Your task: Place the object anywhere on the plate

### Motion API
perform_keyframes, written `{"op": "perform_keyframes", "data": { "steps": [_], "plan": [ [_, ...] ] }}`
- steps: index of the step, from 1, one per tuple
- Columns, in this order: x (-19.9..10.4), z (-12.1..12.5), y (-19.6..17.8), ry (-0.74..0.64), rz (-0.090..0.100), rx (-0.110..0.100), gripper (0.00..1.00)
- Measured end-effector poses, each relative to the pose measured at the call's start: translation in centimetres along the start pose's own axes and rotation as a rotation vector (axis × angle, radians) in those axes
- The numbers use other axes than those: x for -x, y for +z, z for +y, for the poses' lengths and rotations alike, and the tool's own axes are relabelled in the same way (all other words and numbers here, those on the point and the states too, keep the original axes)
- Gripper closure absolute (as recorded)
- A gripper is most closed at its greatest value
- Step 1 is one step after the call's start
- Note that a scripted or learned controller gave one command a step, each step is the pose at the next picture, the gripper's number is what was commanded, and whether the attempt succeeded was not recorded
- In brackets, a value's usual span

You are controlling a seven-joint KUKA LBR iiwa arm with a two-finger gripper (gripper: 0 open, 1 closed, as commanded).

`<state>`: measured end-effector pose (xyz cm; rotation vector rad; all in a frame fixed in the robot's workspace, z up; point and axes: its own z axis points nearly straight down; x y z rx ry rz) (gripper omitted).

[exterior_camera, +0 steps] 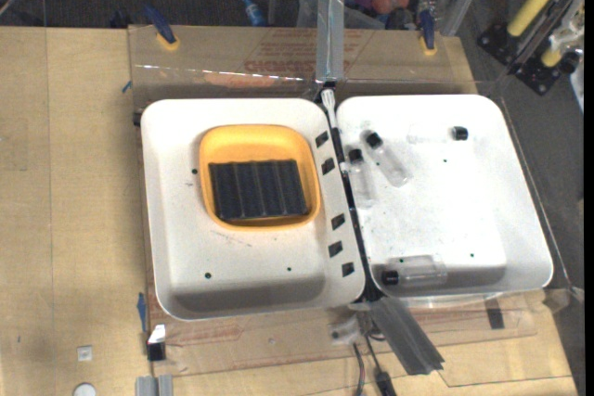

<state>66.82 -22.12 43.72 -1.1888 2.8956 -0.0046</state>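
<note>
An orange square plate (218, 148) with rounded corners sits in the left white bin (176, 246), towards its back. A black ridged rectangular object (258, 190) lies flat on the plate, covering its front half. The object's front edge reaches close to the plate's front rim.
The right white bin (492, 227) holds several clear plastic pieces with black caps: one near the back (385, 158), one by the divider (356, 172), one at the front (413, 272), and a small black cap (458, 134). A black-marked divider (339, 199) separates the bins.
</note>
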Motion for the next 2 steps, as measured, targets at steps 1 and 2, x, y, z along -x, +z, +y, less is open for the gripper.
{"op": "perform_keyframes", "data": {
  "steps": [1,2],
  "plan": [
    [-0.06,-0.01,0.08,-0.650,-0.001,0.003,1.00],
    [-0.08,0.00,0.15,-1.058,-0.001,0.006,1.00]
  ]
}}
